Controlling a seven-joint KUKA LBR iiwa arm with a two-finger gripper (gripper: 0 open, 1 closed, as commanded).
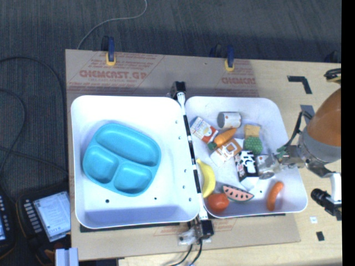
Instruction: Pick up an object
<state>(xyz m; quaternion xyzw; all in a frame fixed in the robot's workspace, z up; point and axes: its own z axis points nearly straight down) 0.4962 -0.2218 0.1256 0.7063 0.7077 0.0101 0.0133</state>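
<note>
My arm: I am reaching in from the right, my grey wrist with its orange band [327, 118] hanging over the right rim of the right-hand shallow white bin [288, 126].
My gripper [270, 165]: it is sitting low in that bin, just right of the small black-and-white carton [246, 164]; whether it is clenched, released or grasping anything I cannot tell, as the tip is a blur of metal.
Nearest object: the black-and-white carton is lying near the middle of the bin, touching or almost touching my gripper's tip.
Below my gripper: an orange sausage-shaped toy [274, 195] is lying by the bin's lower right corner, apart from me.
Lower row: a watermelon slice [238, 193], a red tomato [218, 203] and a yellow banana [207, 177] are lying along the lower left of the bin.
Upper cluster: a grey tin can [229, 119], a tan cracker-like square [252, 130], a green knobbly piece [253, 144], an orange carrot [225, 137] and two small printed cartons [201, 129] [227, 151] are crowding together.
Left bin [89, 110]: it is holding a blue three-compartment plastic tray [122, 157].
</note>
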